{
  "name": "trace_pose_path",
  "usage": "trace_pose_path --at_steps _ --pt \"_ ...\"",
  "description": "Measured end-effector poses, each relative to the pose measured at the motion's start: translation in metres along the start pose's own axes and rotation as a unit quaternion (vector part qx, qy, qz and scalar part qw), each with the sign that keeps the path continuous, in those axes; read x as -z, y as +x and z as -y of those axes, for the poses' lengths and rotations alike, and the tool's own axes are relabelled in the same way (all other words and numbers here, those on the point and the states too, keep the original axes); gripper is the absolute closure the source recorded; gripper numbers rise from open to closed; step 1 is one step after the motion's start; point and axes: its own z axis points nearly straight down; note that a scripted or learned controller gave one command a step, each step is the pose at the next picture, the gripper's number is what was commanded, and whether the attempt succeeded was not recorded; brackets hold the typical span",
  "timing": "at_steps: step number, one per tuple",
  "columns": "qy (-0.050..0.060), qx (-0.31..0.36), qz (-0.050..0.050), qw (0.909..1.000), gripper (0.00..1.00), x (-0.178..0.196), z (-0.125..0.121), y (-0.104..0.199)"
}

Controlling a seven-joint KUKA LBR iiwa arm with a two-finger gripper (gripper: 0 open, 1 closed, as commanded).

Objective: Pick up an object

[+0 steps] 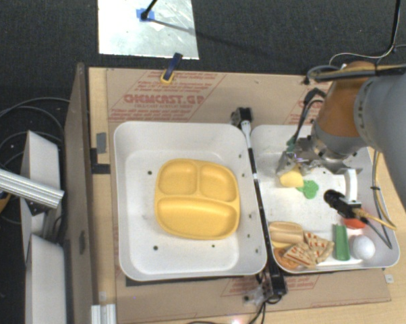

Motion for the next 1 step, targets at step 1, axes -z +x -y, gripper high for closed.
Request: trace_pose_path --at_steps 1 --pt "-0.001 0.002 -0.002 1.0 1.0 0.0943 0.0363 0.0664"
